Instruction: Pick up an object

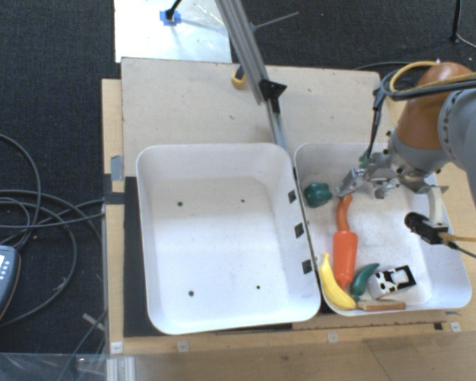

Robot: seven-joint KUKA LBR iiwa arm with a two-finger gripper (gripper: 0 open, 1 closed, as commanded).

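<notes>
The right bin [444,280] holds an orange carrot-like piece [344,248], a yellow banana [332,282], a dark green round piece [317,193], a small green piece [363,279] and a black-and-white item [394,280]. My gripper [368,179] hangs over the far part of this bin, just above the carrot's thin end and to the right of the dark green piece. The metal fingers [351,184] show nothing between them. The grey arm with its orange band [428,94] reaches in from the right.
The left bin [155,213] lies beside the right one, sharing a divider with black clips. A slanted metal pole [250,50] crosses above the bench at the back. Cables and a pendant lie on the floor at left.
</notes>
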